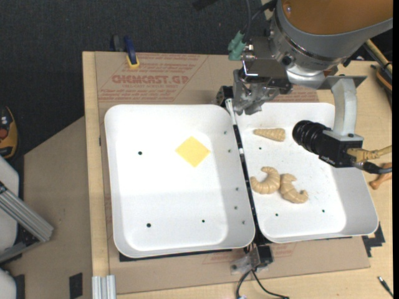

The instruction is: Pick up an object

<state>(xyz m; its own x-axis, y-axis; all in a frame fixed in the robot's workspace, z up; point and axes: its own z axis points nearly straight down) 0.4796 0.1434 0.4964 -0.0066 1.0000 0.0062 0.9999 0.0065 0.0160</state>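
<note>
Above the far end of the seam between the two bins, the pincer [248,104] hangs from the arm [324,17], low over the rim where the left bin [124,167] meets the right bin [349,220]. Whether it is spread or pressed together cannot be told; nothing is seen between its tips.

Several things could be taken. A yellow square [192,151] lies flat in the left bin, alone, well apart from the walls. In the right bin a pale cone [269,134] lies just beside the pincer, near the far edge, and two pale curls [278,185] sit touching each other in the middle. A black cylinder [321,142] on a bracket juts over that bin's right side.

The cone looks the closest target, so the step in hand is probably a short move over it and a drop. To do it well, the pincer should clear the rim first, turn to close across the cone's narrow width and come down centred. The flat square would likely be hard to pinch; the curls, touching, risk a double or glancing grasp.
</note>
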